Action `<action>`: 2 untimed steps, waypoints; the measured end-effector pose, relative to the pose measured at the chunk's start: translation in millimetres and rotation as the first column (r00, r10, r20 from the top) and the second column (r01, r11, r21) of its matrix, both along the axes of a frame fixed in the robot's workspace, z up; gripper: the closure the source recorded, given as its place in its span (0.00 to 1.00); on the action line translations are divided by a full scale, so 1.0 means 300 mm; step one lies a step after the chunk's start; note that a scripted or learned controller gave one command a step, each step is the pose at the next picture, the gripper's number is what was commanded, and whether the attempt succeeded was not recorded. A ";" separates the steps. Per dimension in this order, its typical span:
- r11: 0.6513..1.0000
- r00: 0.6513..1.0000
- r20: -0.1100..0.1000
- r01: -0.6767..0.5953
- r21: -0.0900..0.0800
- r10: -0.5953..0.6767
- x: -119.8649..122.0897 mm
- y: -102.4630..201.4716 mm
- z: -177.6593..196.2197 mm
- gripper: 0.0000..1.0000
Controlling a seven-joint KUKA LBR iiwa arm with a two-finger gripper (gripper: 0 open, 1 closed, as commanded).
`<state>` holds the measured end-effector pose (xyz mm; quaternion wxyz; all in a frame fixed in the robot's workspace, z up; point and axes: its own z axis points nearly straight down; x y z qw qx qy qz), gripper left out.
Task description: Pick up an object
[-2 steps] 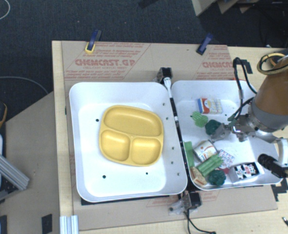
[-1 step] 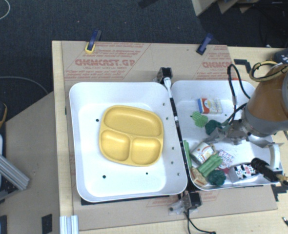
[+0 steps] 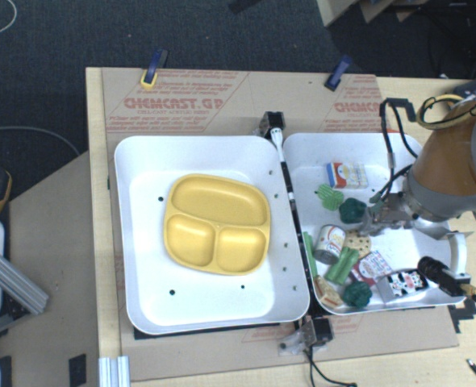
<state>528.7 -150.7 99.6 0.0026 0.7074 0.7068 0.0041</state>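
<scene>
Reaching step: gripper (image 3: 375, 218) low in the right bin (image 3: 306, 156), just beside the green ball (image 3: 352, 210). Finger state impossible to tell. Next: closing on one object, then lifting.

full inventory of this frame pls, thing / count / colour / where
shallow white plastic bins: 2, white, side by side on the bench
yellow three-compartment plastic plate: 1, yellow, middle of the left bin
small white snack packet: 1, white with red and blue print, upper right bin
dark green round toys: 2, one mid right bin, one near its front edge
small printed tin can: 1, silver, left side of right bin
light green stick-shaped toy: 1, beside the can
black-and-white patterned card: 1, front of right bin
spring clamps: 2, blue, bench's far edge
grey arm with orange band: 1, over the right bin; jaws too unclear to judge
</scene>
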 end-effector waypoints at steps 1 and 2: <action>1.000 1.000 -0.003 0.000 -0.006 0.000 -0.007 -0.034 0.189 1.00; 1.000 1.000 0.000 -0.003 -0.005 0.003 0.018 -0.017 0.391 1.00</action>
